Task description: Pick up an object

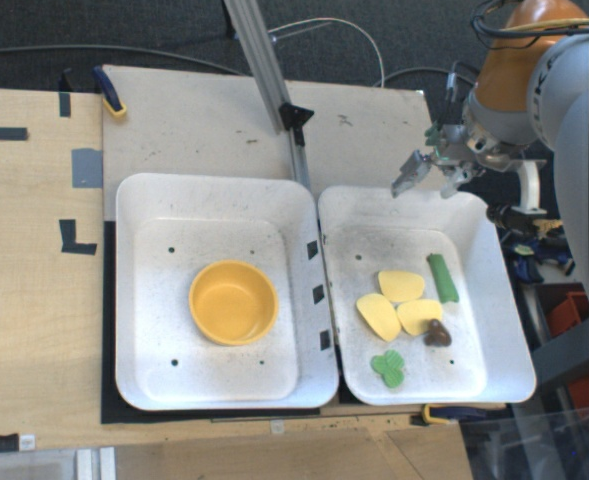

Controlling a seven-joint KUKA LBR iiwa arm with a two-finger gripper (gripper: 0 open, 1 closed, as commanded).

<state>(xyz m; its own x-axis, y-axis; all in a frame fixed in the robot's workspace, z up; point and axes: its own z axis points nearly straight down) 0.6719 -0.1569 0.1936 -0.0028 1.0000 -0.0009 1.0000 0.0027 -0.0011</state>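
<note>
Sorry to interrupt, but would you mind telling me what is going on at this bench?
The arm's gripper hovers above the far rim of the right bin, open and holding nothing. That bin holds three yellow pieces, a green stick, a green leafy piece and a small brown item. The left bin holds a yellow bowl.

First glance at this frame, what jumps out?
The yellow bowl sits alone in the left bin, bright against the white. In the right bin a tight cluster draws the eye: three pale yellow pieces, a green stick, a small brown item and a green piece. The gripper hangs over that bin's far rim, holding nothing.
</note>
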